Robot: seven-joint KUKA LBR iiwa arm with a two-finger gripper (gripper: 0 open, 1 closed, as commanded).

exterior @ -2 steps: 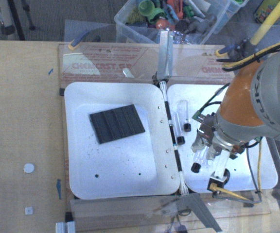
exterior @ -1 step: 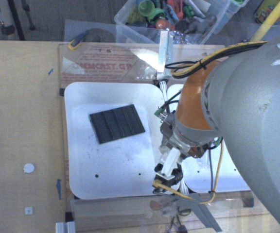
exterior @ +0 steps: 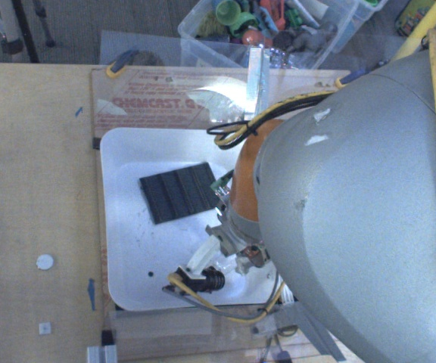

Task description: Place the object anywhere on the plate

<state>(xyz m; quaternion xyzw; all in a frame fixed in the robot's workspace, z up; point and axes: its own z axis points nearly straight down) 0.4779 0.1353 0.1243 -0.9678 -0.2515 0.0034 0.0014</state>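
Light: bright, from overhead | Glare: plastic sheet (exterior: 203, 100) behind white bin (exterior: 123, 225) | Shadows: soft beneath arm (exterior: 354, 203) | Focus: arm slightly blurred, colours washed.

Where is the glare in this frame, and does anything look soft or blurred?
Camera view: strong glare on the clear sheet behind the white bin; the grey arm looms large and soft close to the lens; the dark ridged mat reads fairly sharp.

Grey arm (exterior: 362, 210) comes in from the right, v. large in frame, link angled down-left. Orange band (exterior: 247, 174) shows just above the wrist, black/yellow cable looped over it. Wrist hardware and claw (exterior: 216, 257) sit low, pointing down-left; more cable curls under it. Claw mostly hidden by wrist.
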